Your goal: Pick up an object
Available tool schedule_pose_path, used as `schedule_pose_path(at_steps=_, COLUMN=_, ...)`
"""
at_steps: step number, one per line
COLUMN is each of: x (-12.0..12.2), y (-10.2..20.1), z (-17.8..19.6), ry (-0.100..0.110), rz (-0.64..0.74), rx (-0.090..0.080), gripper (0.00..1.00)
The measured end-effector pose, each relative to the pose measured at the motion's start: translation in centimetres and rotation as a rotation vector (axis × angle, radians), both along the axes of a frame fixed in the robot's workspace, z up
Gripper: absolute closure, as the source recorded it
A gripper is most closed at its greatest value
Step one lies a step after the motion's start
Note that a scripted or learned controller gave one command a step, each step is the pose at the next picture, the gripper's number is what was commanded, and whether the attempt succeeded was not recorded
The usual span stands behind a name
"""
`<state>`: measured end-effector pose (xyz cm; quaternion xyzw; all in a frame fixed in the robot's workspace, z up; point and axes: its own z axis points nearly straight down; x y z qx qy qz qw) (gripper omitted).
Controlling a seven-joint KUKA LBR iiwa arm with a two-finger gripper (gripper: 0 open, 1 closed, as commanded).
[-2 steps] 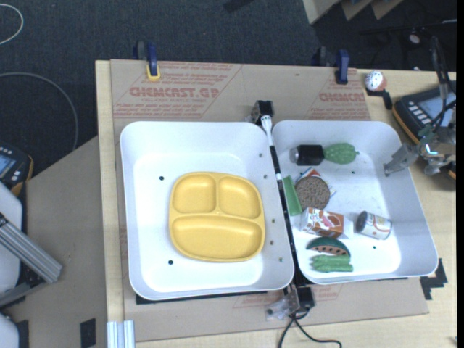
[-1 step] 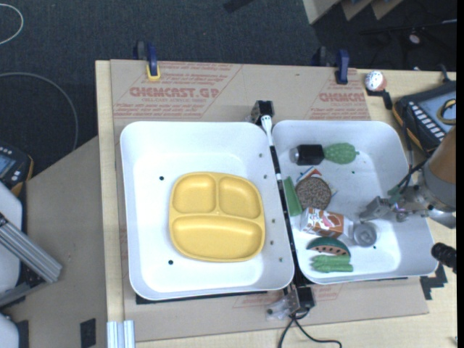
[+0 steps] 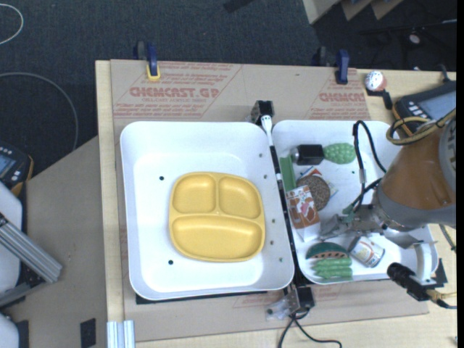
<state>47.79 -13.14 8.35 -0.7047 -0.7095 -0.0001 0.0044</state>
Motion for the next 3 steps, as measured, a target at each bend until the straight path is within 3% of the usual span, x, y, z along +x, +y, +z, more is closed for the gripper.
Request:
schedule_pose_path(at_steps=1, x=0.4, y=7.1, z=10.7, ry=-0.017, rz=0.003, rx=-0.005, gripper=0.0)
schedule_pose_path(at_steps=2, x=0.2, y=6.6, z=11.1, ry=-0.01, rz=-0.006, rx=-0.008, gripper=1.0)
schedule_pose_path(at_steps=3, x=0.3, y=14.6, z=20.1, ry=-0.017, rz=0.004, rx=-0.003, gripper=1.0)
